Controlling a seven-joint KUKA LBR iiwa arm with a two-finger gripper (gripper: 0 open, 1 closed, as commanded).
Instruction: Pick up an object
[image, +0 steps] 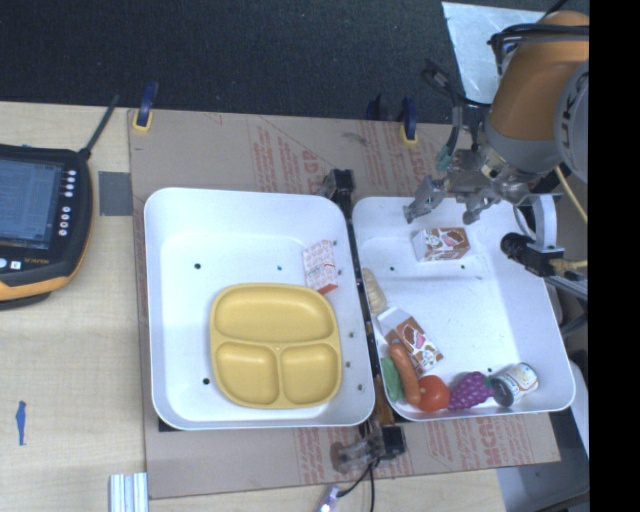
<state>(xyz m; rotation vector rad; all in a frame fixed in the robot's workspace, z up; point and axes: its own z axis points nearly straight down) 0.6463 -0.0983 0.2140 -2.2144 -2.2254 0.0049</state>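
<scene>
Looking from the bench's near edge, you are seeing the right bin (520, 330) with its clutter lying along the front: a small can (514, 382) on its side in the near right corner, purple grapes (468, 391) just beside it, then a tomato (433, 394) touching an orange carrot (403, 372) and something green at the front left corner. A little farther back, a printed packet (415, 342) is lying near the bin's left wall, with a pale, bread-like piece (374, 292) beyond it against that wall. In the left bin (180, 260), a yellow tray (275, 344) with three compartments is sitting toward the front, and a small red-and-white packet (319, 265) is leaning at the right wall behind it. Farther back in the right bin, a carton (442, 243) is lying flat and alone. The gripper (452, 203) is hanging just beyond that carton, over the bin's far edge, with its two fingers spread apart and nothing between them; the carton is lying apart from both fingers. At the far left, a pendant (38, 222) is resting on the bench.
</scene>
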